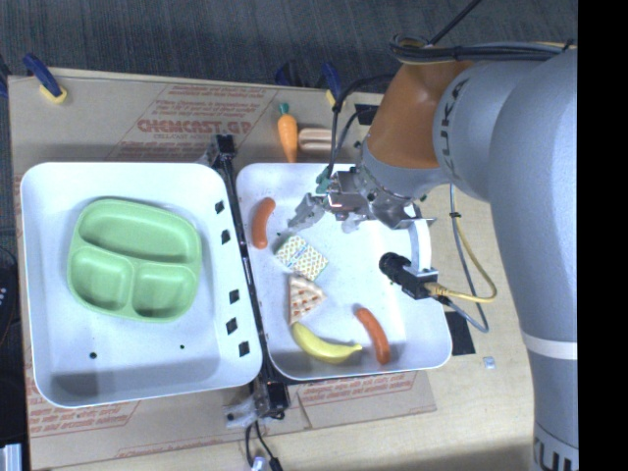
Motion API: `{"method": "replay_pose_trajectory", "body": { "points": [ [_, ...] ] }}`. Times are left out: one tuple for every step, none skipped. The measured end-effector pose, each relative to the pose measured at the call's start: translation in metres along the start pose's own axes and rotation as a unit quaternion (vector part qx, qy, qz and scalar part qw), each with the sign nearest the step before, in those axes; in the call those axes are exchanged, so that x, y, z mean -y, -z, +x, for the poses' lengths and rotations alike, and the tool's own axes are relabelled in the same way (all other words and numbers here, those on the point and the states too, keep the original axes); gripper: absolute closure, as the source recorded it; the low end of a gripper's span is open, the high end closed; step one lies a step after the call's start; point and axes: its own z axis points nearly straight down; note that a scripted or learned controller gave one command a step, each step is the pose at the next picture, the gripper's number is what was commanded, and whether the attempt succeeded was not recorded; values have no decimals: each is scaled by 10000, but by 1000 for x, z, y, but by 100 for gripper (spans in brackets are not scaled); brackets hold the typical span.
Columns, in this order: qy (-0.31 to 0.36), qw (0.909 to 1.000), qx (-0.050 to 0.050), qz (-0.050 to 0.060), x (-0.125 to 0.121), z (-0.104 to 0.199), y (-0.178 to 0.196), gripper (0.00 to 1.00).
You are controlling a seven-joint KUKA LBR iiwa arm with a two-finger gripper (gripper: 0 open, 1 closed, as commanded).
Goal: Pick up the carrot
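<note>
Though the arm (491, 116) hovers over the right bin (422, 351), the carrot (287, 135) lies outside it on the worktop (177, 116), just beyond the bin's far rim. It looks light, stiff and smooth; its thick middle seems the best hold. Open worktop lies to its left. Whether the jaws are open, I cannot tell.

Glossy white plastic bins (59, 376) sit on matt printed cardboard (177, 116), a smooth green plastic tray (134, 258) at nine o'clock, as the arm's (510, 116) satin grey shell and glossy orange band (417, 111) gleam at two o'clock.
</note>
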Motion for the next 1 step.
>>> {"method": "replay_pose_trajectory", "body": {
  "points": [
    [-785,9969,2,0,-56,-11,-84,0]
  ]
}}
